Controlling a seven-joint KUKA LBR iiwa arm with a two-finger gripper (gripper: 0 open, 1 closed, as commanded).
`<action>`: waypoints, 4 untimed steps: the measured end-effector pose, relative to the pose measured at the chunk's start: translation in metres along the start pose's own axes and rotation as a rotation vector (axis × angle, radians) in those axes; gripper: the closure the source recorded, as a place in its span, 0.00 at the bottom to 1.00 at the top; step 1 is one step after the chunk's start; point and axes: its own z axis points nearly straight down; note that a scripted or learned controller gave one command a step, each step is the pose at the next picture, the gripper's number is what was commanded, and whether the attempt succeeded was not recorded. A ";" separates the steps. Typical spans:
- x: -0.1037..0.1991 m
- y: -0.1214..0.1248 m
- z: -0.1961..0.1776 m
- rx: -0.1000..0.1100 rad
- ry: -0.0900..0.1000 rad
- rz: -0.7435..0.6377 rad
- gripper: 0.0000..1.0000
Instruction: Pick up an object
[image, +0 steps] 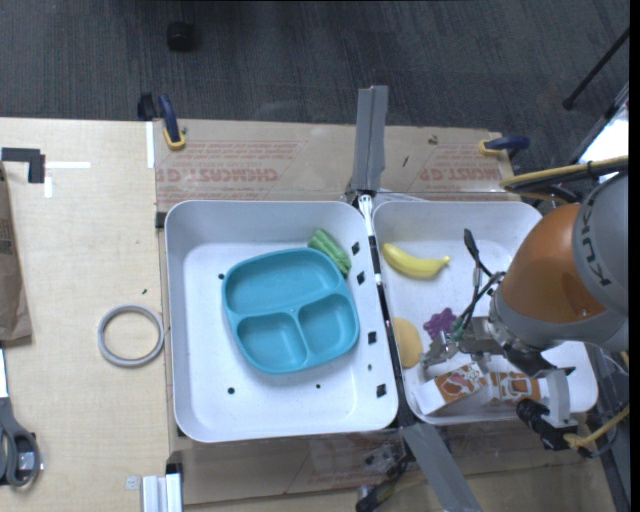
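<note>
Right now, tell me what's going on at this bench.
A grey KUKA arm with an orange band reaches into the right bin, its gripper low among a purple item, a yellowish round object and a printed packet. A banana lies farther back. The left bin holds a blue divided plate and a green item. Nothing visibly held.

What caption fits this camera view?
KUKA arm's gripper low in right bin near purple item, banana; blue divided plate in left bin.

tape roll (131, 334), scissors (18, 452), clamps (168, 120)
</note>
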 end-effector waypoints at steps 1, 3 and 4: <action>-0.015 0.052 -0.001 -0.002 -0.002 -0.183 0.00; -0.022 0.060 -0.001 -0.003 -0.002 -0.299 0.00; 0.003 0.072 -0.101 -0.003 -0.003 -0.289 0.00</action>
